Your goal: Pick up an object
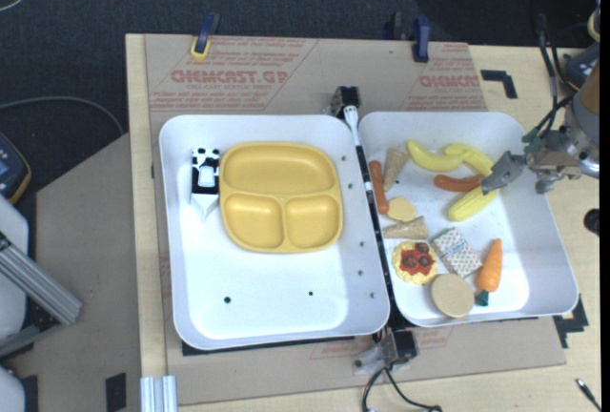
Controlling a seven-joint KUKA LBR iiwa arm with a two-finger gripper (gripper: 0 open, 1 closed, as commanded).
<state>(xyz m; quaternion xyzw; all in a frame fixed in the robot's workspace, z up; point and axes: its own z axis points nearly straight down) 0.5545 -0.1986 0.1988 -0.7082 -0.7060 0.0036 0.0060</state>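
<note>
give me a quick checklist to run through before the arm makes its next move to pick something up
1. Gripper over the right bin: ok, it sits at the bin's upper right.
2. A target close by: ok, the yellow banana lies just beside the gripper.
3. Object between the fingers: cannot tell.
4. Target free of neighbours: not ok, the red sausage lies against the banana.
5. Left bin out of the way: ok, the yellow divided plate is well apart from the gripper.
</note>
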